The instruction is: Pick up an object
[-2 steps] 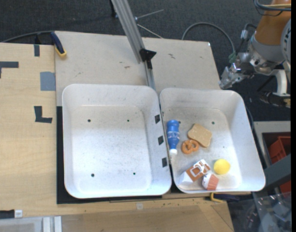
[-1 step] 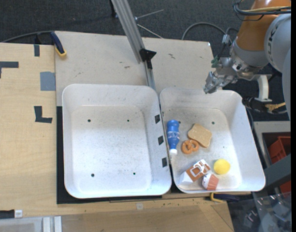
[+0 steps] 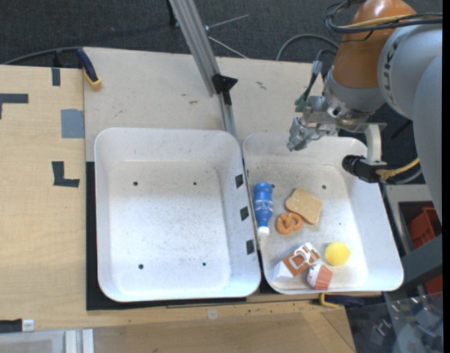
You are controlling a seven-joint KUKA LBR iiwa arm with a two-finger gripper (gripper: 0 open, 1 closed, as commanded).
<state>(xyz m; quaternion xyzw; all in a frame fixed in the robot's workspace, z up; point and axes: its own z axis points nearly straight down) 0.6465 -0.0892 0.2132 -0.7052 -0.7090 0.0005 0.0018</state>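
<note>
While five things lie in the right bin (image 3: pixel 372 230), one blue bottle (image 3: pixel 263 204) by its left wall, one bread slice (image 3: pixel 305 205), one pretzel (image 3: pixel 287 224), one carton (image 3: pixel 303 261), one yellow ball (image 3: pixel 337 254), one gripper (image 3: pixel 298 140) above the far rim, nothing visibly between its tips, grip state unclear, one left bin (image 3: pixel 166 212).

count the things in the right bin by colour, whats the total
blue: 1, the blue bottle
tan: 1, the bread slice
orange-brown: 1, the pretzel
yellow: 1, the yellow ball
orange and white: 1, the small carton
total: 5, all in the right bin
</note>
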